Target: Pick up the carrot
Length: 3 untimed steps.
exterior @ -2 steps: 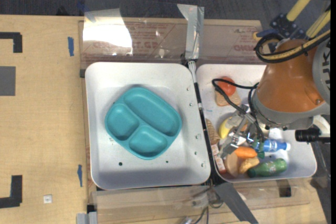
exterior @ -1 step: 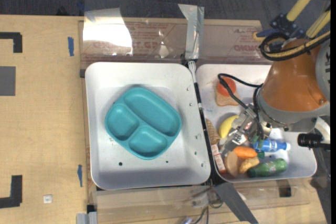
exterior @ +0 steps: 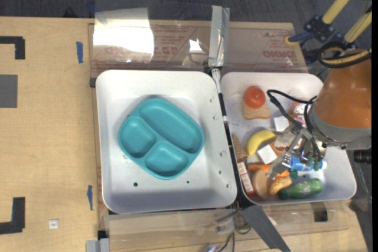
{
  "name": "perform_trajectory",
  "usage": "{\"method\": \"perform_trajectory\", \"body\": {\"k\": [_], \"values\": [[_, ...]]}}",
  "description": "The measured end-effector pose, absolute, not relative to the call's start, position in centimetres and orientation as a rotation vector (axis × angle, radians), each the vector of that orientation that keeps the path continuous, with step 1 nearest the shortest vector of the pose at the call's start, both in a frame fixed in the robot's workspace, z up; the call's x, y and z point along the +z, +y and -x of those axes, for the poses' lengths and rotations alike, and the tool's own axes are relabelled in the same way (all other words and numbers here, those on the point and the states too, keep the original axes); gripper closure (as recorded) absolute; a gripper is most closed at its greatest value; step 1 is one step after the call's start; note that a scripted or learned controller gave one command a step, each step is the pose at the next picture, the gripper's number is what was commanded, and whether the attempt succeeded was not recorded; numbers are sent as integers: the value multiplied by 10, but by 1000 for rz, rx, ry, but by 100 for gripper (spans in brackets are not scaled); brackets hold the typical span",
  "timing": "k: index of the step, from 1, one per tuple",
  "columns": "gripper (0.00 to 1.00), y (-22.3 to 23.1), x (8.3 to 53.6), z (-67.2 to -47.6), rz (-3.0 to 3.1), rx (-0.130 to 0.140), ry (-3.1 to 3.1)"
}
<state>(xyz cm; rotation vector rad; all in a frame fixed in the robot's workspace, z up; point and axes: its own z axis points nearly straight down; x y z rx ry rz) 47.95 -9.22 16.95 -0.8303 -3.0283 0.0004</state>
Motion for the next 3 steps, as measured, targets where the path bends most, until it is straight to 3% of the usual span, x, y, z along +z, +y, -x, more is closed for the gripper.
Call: {"method": "perform_trajectory", "body": {"k": [1, 2, 3], "values": [[0, -94, 89, -484, 810, -3, -3050], [100, -93, 101, -486, 809, -6, -3056], [100, -22, 188, -483, 857, -8, -3033]]}}
